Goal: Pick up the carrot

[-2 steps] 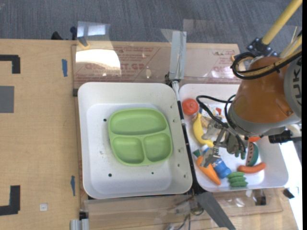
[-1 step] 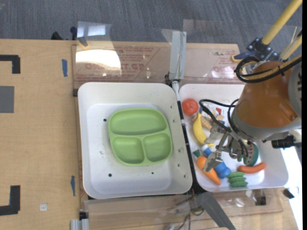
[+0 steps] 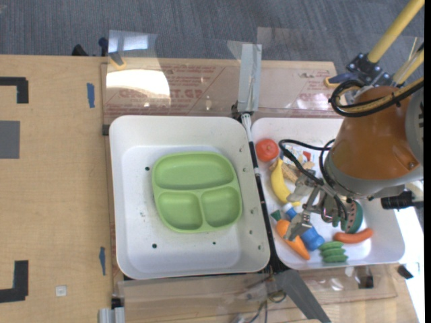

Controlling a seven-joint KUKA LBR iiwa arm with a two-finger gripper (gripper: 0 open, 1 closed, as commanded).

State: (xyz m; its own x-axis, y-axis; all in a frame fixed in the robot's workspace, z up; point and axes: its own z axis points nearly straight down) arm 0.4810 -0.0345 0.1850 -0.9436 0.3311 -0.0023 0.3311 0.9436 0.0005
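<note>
The carrot [image 3: 297, 243] is a small orange cone lying in the right bin [image 3: 389, 246], near its front left corner. It points toward the front edge, next to a blue block [image 3: 312, 237]. My gripper [image 3: 308, 210] hangs just behind and above the carrot, tilted down to the left over the toy pile. The arm's orange band and grey wrist hide the bin's right middle. Nothing visibly rests in the gripper.
Crowded around the carrot are a yellow banana [image 3: 279, 180], a red tomato [image 3: 267, 149], a green pea pod [image 3: 332, 252] and a red-orange pepper [image 3: 353, 235]. The left bin [image 3: 128, 180] holds a green divided plate [image 3: 196, 169].
</note>
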